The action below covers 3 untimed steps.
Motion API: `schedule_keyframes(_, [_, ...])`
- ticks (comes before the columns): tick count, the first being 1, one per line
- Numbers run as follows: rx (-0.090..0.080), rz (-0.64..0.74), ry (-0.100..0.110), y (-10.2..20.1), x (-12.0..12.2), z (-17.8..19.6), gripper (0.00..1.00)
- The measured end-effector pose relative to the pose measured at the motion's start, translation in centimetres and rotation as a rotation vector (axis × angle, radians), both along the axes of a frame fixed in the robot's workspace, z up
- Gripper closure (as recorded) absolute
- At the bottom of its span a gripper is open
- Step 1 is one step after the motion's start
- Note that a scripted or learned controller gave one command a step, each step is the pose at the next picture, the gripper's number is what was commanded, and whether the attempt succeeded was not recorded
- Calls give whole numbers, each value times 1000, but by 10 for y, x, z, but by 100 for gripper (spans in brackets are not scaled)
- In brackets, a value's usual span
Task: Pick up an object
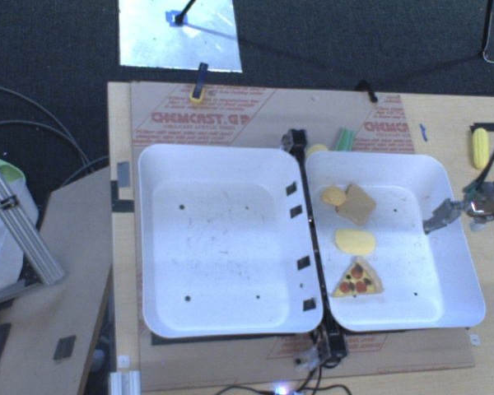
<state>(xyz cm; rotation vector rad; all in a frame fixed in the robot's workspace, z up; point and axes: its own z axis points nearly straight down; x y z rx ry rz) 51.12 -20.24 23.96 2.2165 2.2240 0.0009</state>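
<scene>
Two shallow white bins sit side by side on a brown board; the left bin (218, 245) has dark specks on its floor, and the right bin (445, 303) holds four small things grouped toward its left half. Nearest the top is a small yellow-orange lump (334, 196), touching the left edge of a tan, flat, roughly square piece (358, 205) that lies tilted like a slice of bread. Just below these, apart from them, lies a pale yellow oval (356, 241) with a smooth rounded outline. Below that, near the divider between the bins, is a toy pizza slice (358, 279), a triangle with a tan crust edge, red round spots and a touch of green on top, its tip pointing up toward the oval. The gripper (438, 217) hangs over the right side of the right bin, well apart from all four things, with nothing between its fingers; whether they are spread or closed cannot be told. A yellow corn-like piece (480, 147) lies on the board outside the bins at upper right
</scene>
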Motion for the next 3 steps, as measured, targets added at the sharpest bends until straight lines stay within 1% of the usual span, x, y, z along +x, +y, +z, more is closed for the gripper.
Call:
schedule_keyframes(1, [6, 0, 12, 36, -7, -142, 0])
schedule_keyframes(2, [-2, 2, -11, 111, -21, -148, 0])
schedule_keyframes(3, [3, 0, -12, 110, -20, -136, 100])
